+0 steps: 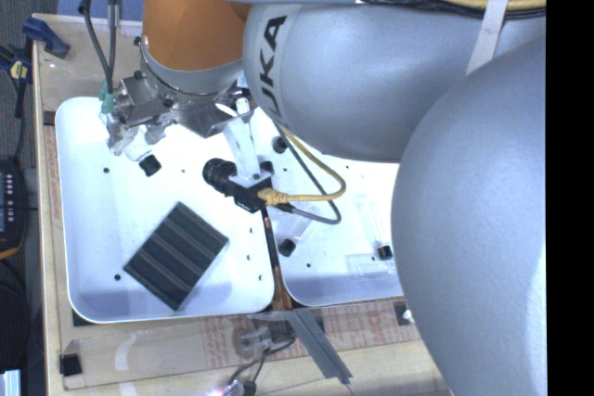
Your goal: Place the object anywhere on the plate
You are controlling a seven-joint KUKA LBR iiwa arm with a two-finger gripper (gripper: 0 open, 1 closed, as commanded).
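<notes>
The arm (390, 88) hides most of the right bin (334, 292) and the left bin's (83, 199) far right corner. Fingers too blurred to read. The bench's (186, 348) near edge is cut off.

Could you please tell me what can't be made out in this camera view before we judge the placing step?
- Gripper: small and blurred beneath the orange band; whether its fingers hold anything cannot be told.
- Right bin: mostly hidden by the grey arm.
- Left bin: its far side is covered by the wrist.
- Dark ridged slab: unclear whether it is the plate.
- Small dark piece: too small to identify.
</notes>
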